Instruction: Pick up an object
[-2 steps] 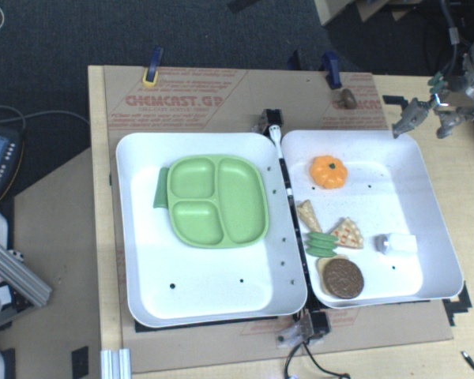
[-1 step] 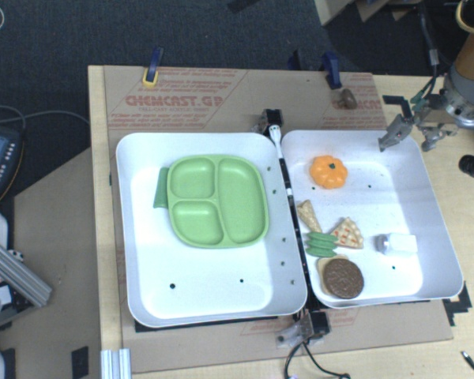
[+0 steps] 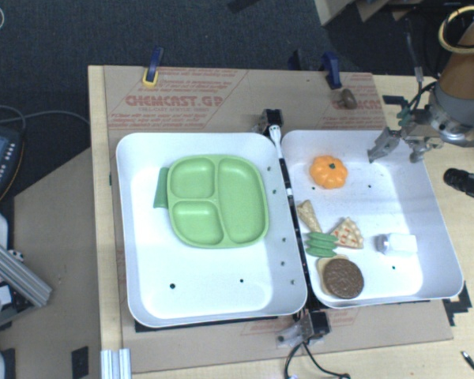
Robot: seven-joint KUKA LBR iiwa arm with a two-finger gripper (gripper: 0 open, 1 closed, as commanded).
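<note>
Our hand point(image 3: 396, 143) hangs open and empty over the right bin's point(image 3: 426, 212) far edge; the pumpkin point(image 3: 329, 172), the nearest thing, lies just to its left and nearer the camera.

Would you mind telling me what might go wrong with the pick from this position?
The gripper hangs open at the right bin's far rim, so a straight descent may strike the wall. The bread slice, green beans, pizza slice and cookie crowd together, so the fingers could nudge a neighbour.
</note>
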